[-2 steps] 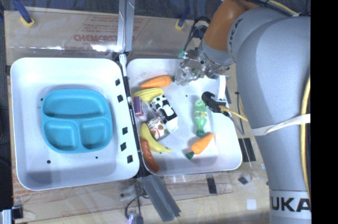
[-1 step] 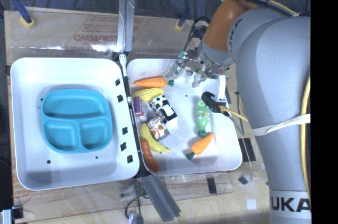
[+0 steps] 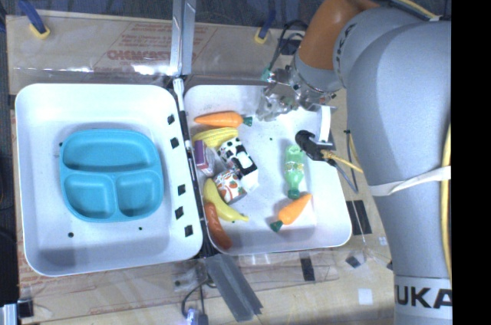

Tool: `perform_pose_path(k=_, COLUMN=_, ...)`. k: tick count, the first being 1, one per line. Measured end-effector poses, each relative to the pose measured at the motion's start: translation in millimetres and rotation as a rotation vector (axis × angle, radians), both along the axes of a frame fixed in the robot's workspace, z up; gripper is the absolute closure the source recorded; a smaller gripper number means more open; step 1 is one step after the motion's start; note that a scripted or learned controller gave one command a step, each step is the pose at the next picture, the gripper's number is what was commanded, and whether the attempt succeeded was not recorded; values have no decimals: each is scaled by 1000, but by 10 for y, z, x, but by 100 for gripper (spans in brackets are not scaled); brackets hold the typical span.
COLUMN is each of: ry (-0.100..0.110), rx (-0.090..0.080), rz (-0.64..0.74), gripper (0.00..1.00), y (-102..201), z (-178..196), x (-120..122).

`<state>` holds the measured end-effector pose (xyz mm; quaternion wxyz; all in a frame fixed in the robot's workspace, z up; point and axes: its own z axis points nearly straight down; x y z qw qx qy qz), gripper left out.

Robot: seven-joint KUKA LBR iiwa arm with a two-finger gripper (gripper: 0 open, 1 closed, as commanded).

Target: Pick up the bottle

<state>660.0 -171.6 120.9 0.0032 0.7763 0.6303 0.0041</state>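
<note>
Smooth grey arm (image 3: 399,124), end effector (image 3: 278,103) grip unclear, translucent green bottle (image 3: 294,167) lying beside carrot (image 3: 291,211)

Blue three-compartment tray (image 3: 112,172) in left white bin (image 3: 34,239), right white bin (image 3: 330,228) holding two carrots (image 3: 219,119) (image 3: 292,211), two bananas (image 3: 215,136) (image 3: 219,204), black-and-white toy (image 3: 239,158), small printed can (image 3: 229,185)

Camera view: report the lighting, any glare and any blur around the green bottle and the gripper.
Camera view: even, soft light with faint shadows inside the right bin; the green bottle looks pale and slightly soft-edged; the gripper is blurred and indistinct; plastic sheeting behind the bins shows mild sheen.
</note>
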Motion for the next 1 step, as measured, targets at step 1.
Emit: perform_pose_path(k=1, ry=0, rx=0, rz=1, gripper=0, y=3, z=-1, x=0)
